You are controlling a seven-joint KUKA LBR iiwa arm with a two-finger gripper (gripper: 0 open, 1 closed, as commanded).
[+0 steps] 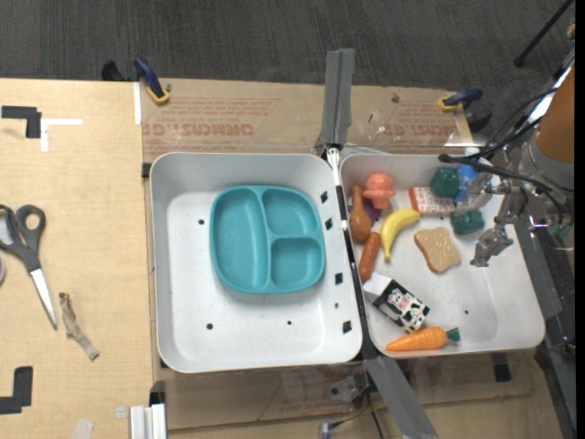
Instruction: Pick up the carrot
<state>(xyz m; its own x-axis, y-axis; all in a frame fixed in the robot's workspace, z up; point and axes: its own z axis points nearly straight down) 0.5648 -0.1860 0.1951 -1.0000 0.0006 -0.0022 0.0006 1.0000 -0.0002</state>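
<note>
The gripper (491,245) hangs over the right side of the right bin (512,332), its metal fingers pointing down and to the left above bare bin floor, just right of the slice of toast (438,249); nothing lies between the fingers, and their tips sit close together, but the view does not resolve whether they are parted or closed. The carrot (422,339) lies flat along the near edge of the right bin, orange body to the left and green top to the right, well apart from the gripper. Just above and left of the carrot lies a small black-and-white box (400,305); its print is too small to read. Further up the bin lie a banana (395,229), a pink toy figure (378,188) and a dark green item (447,182). The left bin (183,337) holds a teal three-compartment plate (269,239). The cardboard sheet (228,126) behind the bins carries red printed lettering, upside down and illegible from this view. Scissors (27,245) rest on the bench at the left.
</note>
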